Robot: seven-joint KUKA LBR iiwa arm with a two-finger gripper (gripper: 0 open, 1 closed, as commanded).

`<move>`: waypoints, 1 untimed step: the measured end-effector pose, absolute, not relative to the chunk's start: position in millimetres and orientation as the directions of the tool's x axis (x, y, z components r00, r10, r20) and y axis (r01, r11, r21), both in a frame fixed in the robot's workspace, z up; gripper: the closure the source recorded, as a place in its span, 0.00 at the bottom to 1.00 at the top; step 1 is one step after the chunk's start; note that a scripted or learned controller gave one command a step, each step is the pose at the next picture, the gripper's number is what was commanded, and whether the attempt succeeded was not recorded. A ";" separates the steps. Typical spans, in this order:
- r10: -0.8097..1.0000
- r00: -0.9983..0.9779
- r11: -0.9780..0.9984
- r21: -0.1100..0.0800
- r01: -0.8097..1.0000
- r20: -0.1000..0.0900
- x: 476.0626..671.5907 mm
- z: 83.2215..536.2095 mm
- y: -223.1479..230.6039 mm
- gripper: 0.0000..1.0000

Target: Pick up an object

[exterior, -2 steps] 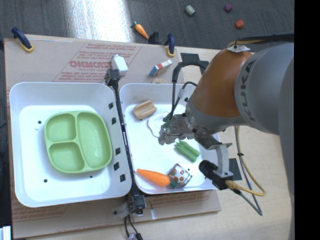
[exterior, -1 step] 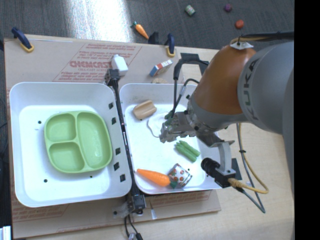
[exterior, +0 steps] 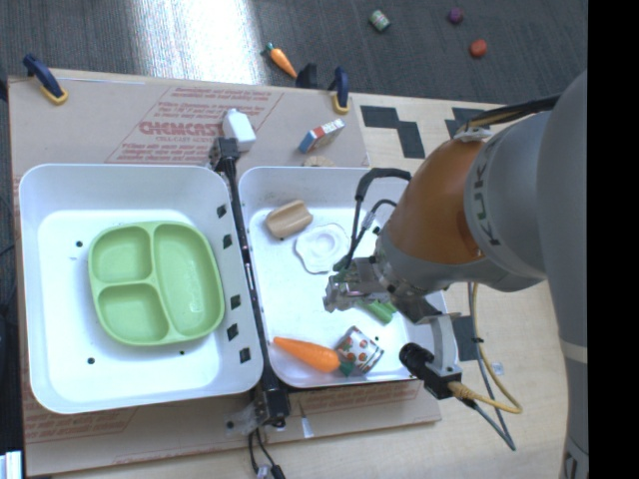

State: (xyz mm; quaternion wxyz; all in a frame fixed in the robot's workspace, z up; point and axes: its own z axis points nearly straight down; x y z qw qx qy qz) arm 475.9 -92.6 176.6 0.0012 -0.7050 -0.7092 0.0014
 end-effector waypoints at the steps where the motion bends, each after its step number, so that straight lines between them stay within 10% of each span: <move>1: 1.000 -0.005 0.005 0.000 1.000 0.001 477.2 202.8 -84.0 1.00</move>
